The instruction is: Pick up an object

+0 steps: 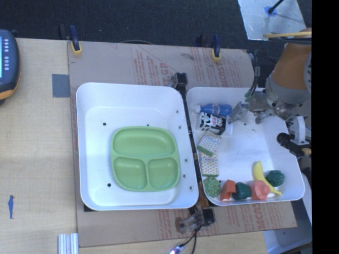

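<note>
I see 2 shallow white plastic bins side by side on the brown cardboard-covered bench (132, 62). The left white bin (95, 194) holds 1 light green plastic tray with 3 compartments (144, 158), lying flat near the bin's centre.

The right white bin (288, 192) holds all the loose objects. At its far left corner lies a blue-and-white plastic bottle (214, 109) on its side, with a small black-and-white printed packet (212, 123) just beside it on the near side. Along the left wall lie 2 checked cloth pieces (208, 153), 1 above the other. Along the near wall, from left to right, I see a green textured lump (213, 186), an orange-red block (228, 189), a dark green rounded toy (242, 191), a pink toy (259, 190), a yellow banana-shaped toy (258, 172) and a second dark green rounded toy (275, 178).

The grey arm with its orange band (290, 70) reaches in from the right over the far part of the right bin. The two-finger gripper (241, 112) sits low, just right of the bottle. I cannot tell how the tool is set, and nothing is visibly pinched in it.
</note>
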Controlling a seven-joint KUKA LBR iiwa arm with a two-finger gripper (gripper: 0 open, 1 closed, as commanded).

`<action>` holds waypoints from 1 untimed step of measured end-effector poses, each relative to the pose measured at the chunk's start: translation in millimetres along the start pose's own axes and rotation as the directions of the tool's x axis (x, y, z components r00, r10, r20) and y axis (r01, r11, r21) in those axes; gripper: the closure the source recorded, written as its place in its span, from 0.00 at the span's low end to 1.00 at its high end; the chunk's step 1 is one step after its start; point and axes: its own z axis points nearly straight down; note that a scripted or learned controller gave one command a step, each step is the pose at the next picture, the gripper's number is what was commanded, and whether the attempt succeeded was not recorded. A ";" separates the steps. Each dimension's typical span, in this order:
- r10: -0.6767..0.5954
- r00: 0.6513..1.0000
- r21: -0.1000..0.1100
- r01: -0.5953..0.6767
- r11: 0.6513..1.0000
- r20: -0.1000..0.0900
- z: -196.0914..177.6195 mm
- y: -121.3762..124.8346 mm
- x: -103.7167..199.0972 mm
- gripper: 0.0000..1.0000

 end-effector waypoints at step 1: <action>0.006 1.000 0.000 -0.006 1.000 -0.001 33.1 38.7 62.6 0.00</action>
